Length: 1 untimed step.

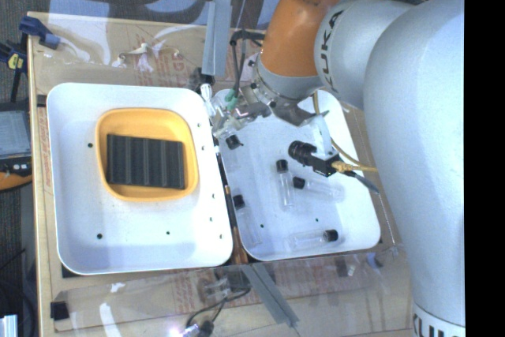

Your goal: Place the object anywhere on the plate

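Observation:
A yellow plate (142, 121) with rounded corners lies in the left white bin (71, 241). A black ridged block (146, 162) rests on the plate's middle. Several small clear vials with black caps lie in the right bin (359, 237), among them one (284, 187) near the centre and one (314, 236) by the front wall. My gripper (226, 116) hangs over the right bin's back left corner, close to the wall between the bins. A black-capped piece (233, 141) lies just below it. The gripper's tip is small and cluttered in this view.
The grey arm with its orange band (296, 31) covers the right bin's back and right side. A black fitting with a cable (309, 157) sticks out over the bin's middle. A loose black cap (238, 202) lies near the left wall. A grey metal bar (215, 35) stands behind the bins.

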Tool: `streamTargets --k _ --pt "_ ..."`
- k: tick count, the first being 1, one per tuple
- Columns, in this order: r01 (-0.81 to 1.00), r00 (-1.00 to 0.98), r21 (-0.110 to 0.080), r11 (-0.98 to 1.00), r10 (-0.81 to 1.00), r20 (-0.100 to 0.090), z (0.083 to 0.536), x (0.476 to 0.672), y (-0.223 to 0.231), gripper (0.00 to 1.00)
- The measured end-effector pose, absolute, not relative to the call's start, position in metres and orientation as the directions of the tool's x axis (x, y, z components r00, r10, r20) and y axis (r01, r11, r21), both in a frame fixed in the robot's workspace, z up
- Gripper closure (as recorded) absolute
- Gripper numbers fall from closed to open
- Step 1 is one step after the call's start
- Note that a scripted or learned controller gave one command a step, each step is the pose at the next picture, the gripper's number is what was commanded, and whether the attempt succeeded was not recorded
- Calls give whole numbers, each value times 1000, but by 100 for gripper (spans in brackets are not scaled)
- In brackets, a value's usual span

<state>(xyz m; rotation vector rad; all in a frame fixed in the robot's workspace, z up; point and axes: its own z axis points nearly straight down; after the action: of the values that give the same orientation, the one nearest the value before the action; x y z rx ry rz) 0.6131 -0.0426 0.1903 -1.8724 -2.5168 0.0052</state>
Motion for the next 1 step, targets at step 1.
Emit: streamTargets --k 1 --pt "958 -287 -5 287 958 1 191 613 -43 0"
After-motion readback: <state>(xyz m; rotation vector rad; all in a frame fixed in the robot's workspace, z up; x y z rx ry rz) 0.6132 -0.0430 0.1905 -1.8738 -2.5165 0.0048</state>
